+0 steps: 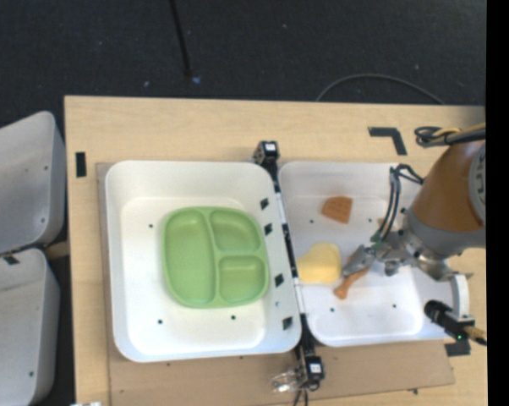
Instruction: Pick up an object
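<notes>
Bench [85, 252] of pale wood carries 2 shallow white bins. We see a green divided tray [214, 255] lying flat in the left bin [119, 311]. In the right bin [381, 324] lie a yellow piece [319, 264] and an orange-brown wedge [338, 209]. The gripper [356, 269] hangs low beside the yellow piece, and a thin orange piece [345, 288] shows under it. We cannot tell how the jaws stand.

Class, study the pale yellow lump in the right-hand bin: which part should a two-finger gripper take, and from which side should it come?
Grip the yellow lump across its narrower span, descending from above. It lies low and rounded on the right bin floor, close to the wall between the bins, so a sideways approach from that wall looks blocked. The gripper sits just beside it, near a small orange piece.
</notes>
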